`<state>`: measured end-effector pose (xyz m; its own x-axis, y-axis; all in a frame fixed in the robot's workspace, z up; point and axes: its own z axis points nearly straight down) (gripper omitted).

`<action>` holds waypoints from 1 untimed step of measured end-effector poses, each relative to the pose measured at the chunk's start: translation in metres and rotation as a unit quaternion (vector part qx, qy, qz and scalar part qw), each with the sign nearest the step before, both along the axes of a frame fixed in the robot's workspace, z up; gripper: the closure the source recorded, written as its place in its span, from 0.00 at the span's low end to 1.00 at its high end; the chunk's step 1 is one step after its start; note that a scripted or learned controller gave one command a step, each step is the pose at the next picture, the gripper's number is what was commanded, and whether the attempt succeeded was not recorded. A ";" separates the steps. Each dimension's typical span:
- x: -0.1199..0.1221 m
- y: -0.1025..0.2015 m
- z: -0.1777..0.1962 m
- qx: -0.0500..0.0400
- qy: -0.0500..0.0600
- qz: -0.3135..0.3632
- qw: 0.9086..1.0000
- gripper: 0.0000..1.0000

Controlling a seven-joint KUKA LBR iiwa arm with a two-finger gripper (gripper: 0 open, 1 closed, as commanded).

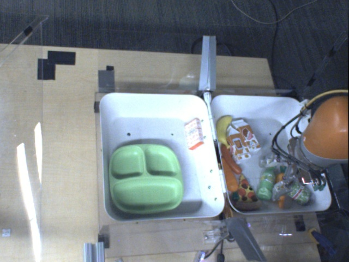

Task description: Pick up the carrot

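Note:
A long orange carrot [230, 166] lies along the left wall of the right bin [256, 103], just below a yellow banana [223, 127]. The arm's orange band [327, 127] hangs over the bin's right side. Below it, my gripper [295, 174] is down low among cluttered items at the bin's front right, roughly a third of the bin's width to the right of the carrot. Small orange bits [281, 202] show among the green items under the gripper; I cannot tell what they are.
A house-printed carton [242, 138] lies mid-bin. Green bottles [267, 183] and a dark patterned item [245, 193] crowd the front. The left bin [136, 111] holds a green divided plate [146, 177] and a small red-and-white box [194, 134]. Black cables loop around the wrist.

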<state>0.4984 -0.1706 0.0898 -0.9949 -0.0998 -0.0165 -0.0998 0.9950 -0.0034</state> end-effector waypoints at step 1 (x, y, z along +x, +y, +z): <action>-0.002 0.004 0.000 -0.001 -0.001 0.109 0.994 0.00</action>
<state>0.4960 -0.1661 0.0898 -0.9493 -0.3139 -0.0169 -0.3138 0.9495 -0.0062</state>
